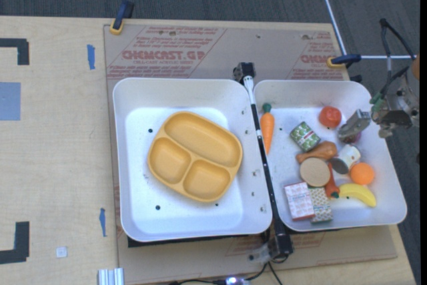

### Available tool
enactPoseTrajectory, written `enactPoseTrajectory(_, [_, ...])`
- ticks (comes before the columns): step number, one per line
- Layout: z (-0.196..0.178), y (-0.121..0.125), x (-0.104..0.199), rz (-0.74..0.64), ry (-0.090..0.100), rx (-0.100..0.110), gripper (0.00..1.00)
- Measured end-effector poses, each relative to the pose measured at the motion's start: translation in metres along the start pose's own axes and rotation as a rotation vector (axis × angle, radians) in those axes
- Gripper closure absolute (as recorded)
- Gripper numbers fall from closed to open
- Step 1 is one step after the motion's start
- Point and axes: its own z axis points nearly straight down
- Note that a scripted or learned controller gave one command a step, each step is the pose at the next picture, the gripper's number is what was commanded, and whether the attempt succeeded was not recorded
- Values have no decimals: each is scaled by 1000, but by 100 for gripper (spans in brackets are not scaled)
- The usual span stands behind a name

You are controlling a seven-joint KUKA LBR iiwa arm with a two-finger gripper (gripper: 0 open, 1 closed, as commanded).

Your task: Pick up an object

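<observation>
Claw (363, 122) | grip state unreadable | over right bin (393, 207) edge | tomato (329, 117) just left

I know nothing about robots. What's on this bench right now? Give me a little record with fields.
left bin: holds a yellow divided plate
right bin: holds toy food
along its left wall: carrot
far side: tomato, green can
near side: banana, orange, small box
gripper: at the right bin's right edge, nothing seen between its fingers
</observation>
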Motion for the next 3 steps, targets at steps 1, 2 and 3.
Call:
enactPoseTrajectory(1, [137, -51, 14, -2, 6, 2, 0])
enactPoseTrajectory(2, [150, -49, 56, 4, -8, -11, 0])
enactPoseTrajectory(3, [140, -48, 57, 3, -8, -14, 100])
